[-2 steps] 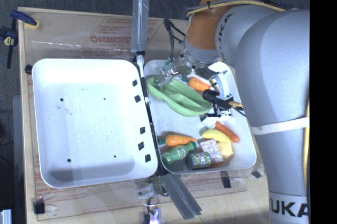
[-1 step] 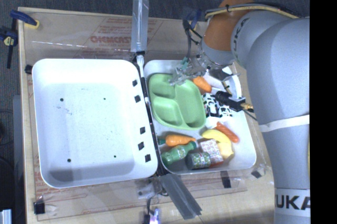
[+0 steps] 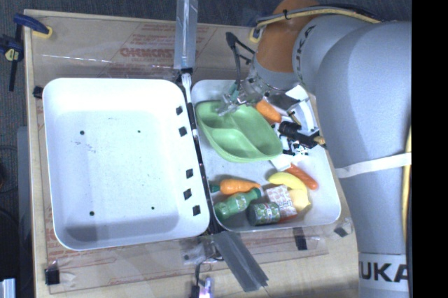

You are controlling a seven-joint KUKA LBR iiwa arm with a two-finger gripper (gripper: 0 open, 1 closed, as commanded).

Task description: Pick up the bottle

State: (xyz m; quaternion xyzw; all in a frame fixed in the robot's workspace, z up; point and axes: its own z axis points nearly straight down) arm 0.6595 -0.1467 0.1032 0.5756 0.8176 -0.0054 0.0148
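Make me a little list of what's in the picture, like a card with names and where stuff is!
arm: grey with an orange band, reaching in from the right
gripper: over the far end of the right bin, at the green dish's rim
left bin: white
right bin: white, holds all the items
green dish: middle of the right bin
green bottle: lying at the near edge
carrot: just behind the green bottle
banana: near right corner
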